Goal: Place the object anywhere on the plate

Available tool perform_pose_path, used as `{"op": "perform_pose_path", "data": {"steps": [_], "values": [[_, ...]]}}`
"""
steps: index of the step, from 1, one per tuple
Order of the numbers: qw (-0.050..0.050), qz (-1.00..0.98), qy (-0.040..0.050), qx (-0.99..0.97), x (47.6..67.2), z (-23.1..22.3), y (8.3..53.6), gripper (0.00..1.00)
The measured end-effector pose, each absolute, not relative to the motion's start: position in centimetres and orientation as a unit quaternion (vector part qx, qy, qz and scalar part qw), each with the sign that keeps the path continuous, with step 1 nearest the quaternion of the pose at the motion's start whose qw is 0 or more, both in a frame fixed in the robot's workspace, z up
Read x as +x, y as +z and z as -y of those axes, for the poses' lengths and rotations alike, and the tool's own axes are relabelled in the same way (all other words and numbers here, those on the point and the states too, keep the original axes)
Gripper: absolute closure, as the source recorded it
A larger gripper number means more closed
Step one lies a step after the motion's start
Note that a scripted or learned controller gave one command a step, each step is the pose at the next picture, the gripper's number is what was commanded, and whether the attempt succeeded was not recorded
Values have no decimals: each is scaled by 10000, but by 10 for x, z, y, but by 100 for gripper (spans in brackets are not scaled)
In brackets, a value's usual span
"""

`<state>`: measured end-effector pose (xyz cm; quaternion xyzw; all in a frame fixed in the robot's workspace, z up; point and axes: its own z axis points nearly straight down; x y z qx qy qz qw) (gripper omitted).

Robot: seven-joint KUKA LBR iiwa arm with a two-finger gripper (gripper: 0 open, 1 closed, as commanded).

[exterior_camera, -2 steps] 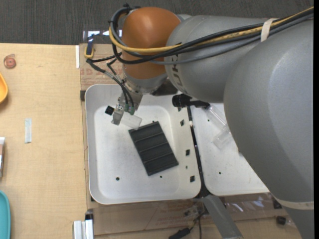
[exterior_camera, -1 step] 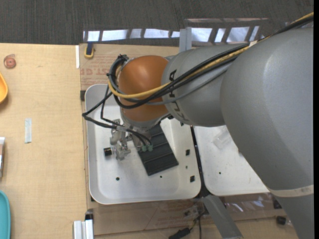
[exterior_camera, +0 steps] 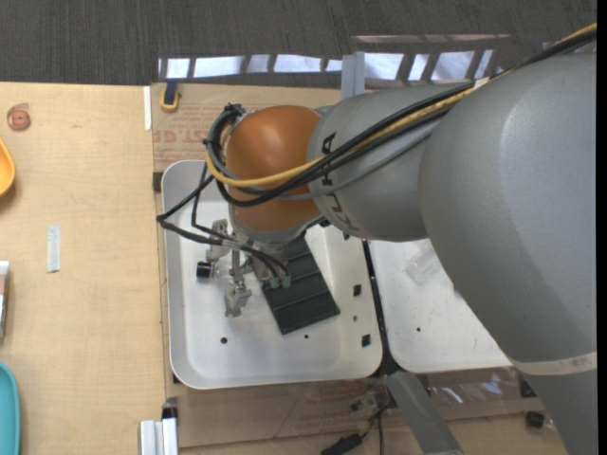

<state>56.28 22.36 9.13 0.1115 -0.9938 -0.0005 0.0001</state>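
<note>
The arm (exterior_camera: 455, 150) enters from the right and covers most of the right bin (exterior_camera: 446, 339) and the upper part of the left bin (exterior_camera: 275, 363). The orange band (exterior_camera: 270, 169) above the wrist sits over the upper middle of the left bin. Black and yellow cables (exterior_camera: 285, 173) loop around the band and run back along the arm.

The gripper (exterior_camera: 237, 297) hangs below the band, over the floor of the left bin, left of centre. Its metal parts are small and partly masked by the wrist, so how far it is open cannot be told, and no item can be made out in its hold.

A black ribbed rectangular object (exterior_camera: 302, 297) lies tilted on the left bin floor, just beside the gripper on its right, its upper end under the wrist. Whether the two touch cannot be told.

The wooden table (exterior_camera: 85, 254) left of the bins carries a small grey strip (exterior_camera: 53, 249), an orange item (exterior_camera: 5, 169) and a teal item (exterior_camera: 8, 410) at the left edge.
</note>
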Motion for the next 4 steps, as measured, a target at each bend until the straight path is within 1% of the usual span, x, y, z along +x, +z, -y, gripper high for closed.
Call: {"op": "perform_pose_path", "data": {"steps": [1,2,3,4], "values": [[-13,9992,-6,-393,583,-227,166,0],[-23,9991,-12,-417,585,-226,175,100],[-2,9967,-1,814,518,-228,203,100],[-3,9967,-1,814,519,-227,203,0]]}}
